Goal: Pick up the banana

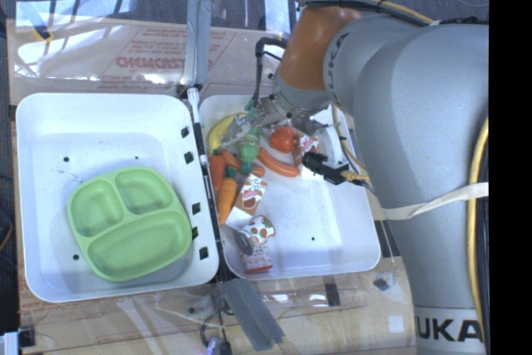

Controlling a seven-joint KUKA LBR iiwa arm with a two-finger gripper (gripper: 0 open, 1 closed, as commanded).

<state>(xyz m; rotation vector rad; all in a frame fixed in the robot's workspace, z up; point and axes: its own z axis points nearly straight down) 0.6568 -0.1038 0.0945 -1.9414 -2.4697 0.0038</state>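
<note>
Seen from above at a slant: at left, a white bin [37, 204] carrying a green three-compartment plate [129, 222], set toward that bin's near left corner and lying flat. Beyond both bins, a sheet of clear plastic [108, 54] with red printing, spread along the bench's far edge.

At right, a second white bin [332, 237], crowded along its left wall and far left corner. Tucked into that far left corner, the banana [221, 131]: yellow, curved, long axis running from the bin's far edge toward its near edge, hugging the left wall, its near end disappearing among the other pieces; which end is the stem not clear. Just nearward of it, two orange carrots [223, 187] lying along the left wall, a small green item [248, 150] beside them, then small printed cartons [252, 194] and a further carton [259, 233] toward the near edge. A red tomato-like piece [283, 139] on an orange curved piece [281, 164], just right of the pile.

Reaching in from the right, the grey arm with its orange band, the gripper [249, 127] lowered over the far left part of this bin, just right of the banana and close beside it. Whether the pincer's state is open or closed, impossible to tell amid the clutter; nothing visibly held.
</note>
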